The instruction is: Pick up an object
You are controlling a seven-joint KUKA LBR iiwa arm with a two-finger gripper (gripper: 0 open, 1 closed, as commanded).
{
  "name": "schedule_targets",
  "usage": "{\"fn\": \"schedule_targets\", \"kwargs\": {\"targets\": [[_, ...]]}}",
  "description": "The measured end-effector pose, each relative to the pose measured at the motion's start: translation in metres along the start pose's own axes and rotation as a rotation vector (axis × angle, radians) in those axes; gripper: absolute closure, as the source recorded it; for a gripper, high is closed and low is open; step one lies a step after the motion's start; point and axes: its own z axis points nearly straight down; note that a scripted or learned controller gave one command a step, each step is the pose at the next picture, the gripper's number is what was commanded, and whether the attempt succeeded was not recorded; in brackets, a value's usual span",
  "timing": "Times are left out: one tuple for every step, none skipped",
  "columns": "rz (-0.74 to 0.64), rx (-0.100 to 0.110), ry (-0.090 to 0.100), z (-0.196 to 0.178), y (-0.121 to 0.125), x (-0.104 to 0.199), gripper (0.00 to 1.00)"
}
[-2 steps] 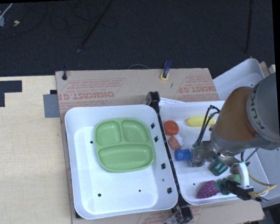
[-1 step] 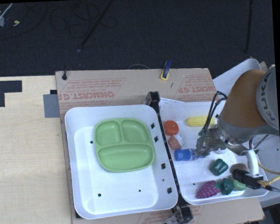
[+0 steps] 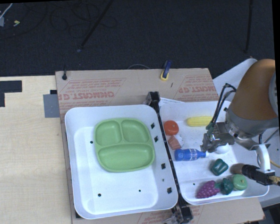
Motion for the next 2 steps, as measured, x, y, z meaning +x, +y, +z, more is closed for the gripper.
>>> {"fn": "schedule_targets", "kwargs": {"targets": [[0.000, 0.000, 0.000, -0.022, 0.001, -0.001, 1.00], [-0.004, 0.002, 0.002, -0.031, -0.005, 0.054, 1.00]]}}
